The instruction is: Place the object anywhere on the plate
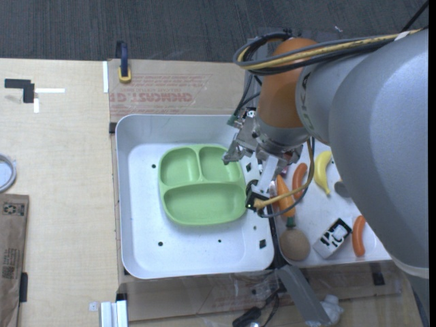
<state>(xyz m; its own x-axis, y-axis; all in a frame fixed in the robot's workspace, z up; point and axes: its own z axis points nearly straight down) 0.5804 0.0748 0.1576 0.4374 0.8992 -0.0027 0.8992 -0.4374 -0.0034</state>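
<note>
A light green plate (pixel 197 193) with three compartments lies in the left white bin (pixel 124 203), toward its right side. My gripper (pixel 240 157) hangs over the plate's upper right corner, close to the wall between the two bins. The wrist and its fittings hide whatever may be in its grasp. In the right bin (pixel 320 206), partly hidden by the arm, lie two orange carrots (pixel 300 177) (pixel 285 197), a yellow banana (pixel 321 171), a brown round object (pixel 295 244), a white and black box (pixel 334 237) and another carrot (pixel 358 235).
The big grey arm covers most of the right bin. A cardboard sheet (pixel 170 87) with a blue and yellow clamp (pixel 123 63) lies behind the left bin. A tape roll (pixel 5 174) sits at the bench's far left.
</note>
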